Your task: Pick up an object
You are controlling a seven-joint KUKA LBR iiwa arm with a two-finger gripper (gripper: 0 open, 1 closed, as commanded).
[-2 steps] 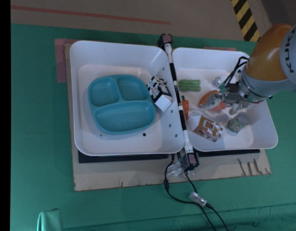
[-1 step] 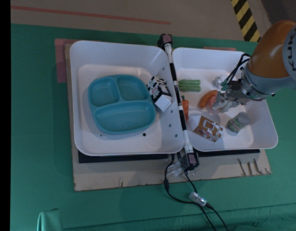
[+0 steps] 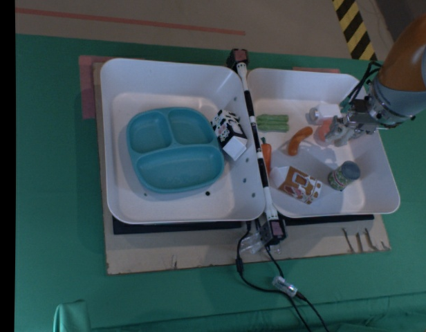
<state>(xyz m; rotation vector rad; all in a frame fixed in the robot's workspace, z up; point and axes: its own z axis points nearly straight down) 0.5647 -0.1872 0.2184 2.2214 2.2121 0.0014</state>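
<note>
**A:** List what you have in the right-hand bin (image 3: 379, 185), operator.

**B:** Item one: green bean pods (image 3: 273, 122), upper left of that bin. Item two: orange sausage-shaped piece (image 3: 299, 140), centre. Item three: small carrot (image 3: 266, 155) along the divider. Item four: orange-and-white carton (image 3: 298, 185), lower centre. Item five: small jar (image 3: 344, 176), lower right. The left-hand bin (image 3: 116, 185) holds a blue divided plate (image 3: 174, 149) and a black-and-white carton (image 3: 228, 133).

**A:** And the gripper (image 3: 330, 131)?

**B:** Low in the upper right of the bin, with an orange-red bit showing right at its tip. You cannot tell how far apart the fingers stand, nor whether that bit is clamped or just beside them.

**A:** Risks?

**B:** If the piece is only pinched at an edge, your lift may drop it. The sausage piece lies near; a sideways move could knock it.
</note>
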